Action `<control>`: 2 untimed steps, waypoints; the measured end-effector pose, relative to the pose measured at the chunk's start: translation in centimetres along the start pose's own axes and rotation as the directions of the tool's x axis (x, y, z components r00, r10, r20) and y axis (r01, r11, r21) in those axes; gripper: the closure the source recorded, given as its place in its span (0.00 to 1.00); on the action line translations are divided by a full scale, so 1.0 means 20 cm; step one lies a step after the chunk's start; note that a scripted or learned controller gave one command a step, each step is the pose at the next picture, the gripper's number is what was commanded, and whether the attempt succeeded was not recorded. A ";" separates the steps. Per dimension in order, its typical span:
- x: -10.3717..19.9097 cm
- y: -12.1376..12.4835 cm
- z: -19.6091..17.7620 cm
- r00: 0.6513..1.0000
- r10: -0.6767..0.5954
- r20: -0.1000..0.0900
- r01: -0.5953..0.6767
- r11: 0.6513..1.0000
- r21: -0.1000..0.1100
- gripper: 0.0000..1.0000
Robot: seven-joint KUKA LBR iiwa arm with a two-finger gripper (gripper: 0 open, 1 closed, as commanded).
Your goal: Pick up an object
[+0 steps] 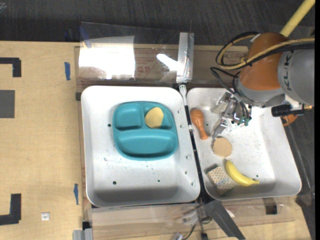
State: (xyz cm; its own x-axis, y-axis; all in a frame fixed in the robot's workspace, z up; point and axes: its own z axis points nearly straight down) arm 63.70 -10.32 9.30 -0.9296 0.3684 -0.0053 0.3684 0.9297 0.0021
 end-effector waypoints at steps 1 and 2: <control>0.29 -0.06 0.02 0.997 0.076 0.001 -0.076 0.997 -0.001 0.00; 0.36 -0.09 0.02 0.903 0.430 0.002 -0.430 0.903 -0.001 0.00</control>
State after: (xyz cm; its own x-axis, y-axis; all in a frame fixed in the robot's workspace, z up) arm 56.28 -9.40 8.80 -0.6810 0.7323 -0.0059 0.7322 0.6810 0.0053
